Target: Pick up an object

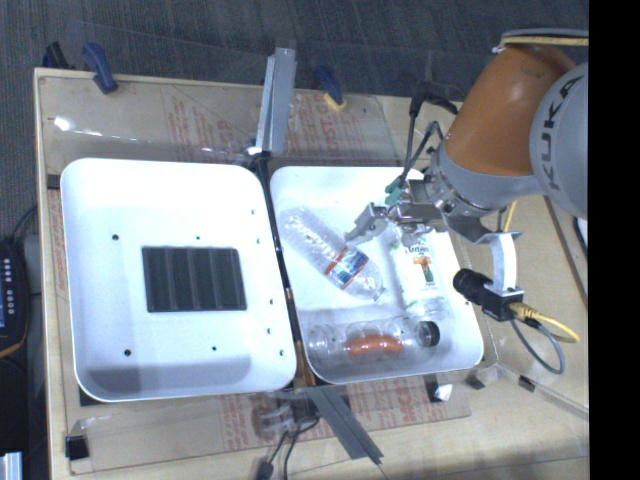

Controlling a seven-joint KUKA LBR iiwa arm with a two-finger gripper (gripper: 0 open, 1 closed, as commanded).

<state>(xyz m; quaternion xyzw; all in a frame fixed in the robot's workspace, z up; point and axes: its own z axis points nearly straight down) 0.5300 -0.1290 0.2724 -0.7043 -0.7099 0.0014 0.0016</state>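
My gripper [388, 228] hangs over the upper middle of the right bin [296, 190], open, with nothing between its fingers. Just below and left of it a clear plastic bottle with a blue and red label [332, 255] lies at a slant on the bin floor. A white tube with small print [421, 273] lies lengthwise under the gripper's right side. Along the bin's front wall lies a second clear bottle [366, 344] with something orange inside and a black cap [429, 334] at its right end.
The left bin [100, 208] holds a flat black ribbed rectangle [193, 278] near its middle. A grey metal bar [275, 103] stands at the back between the two bins. Blue clamps [100, 68] grip the bench's rear edge.
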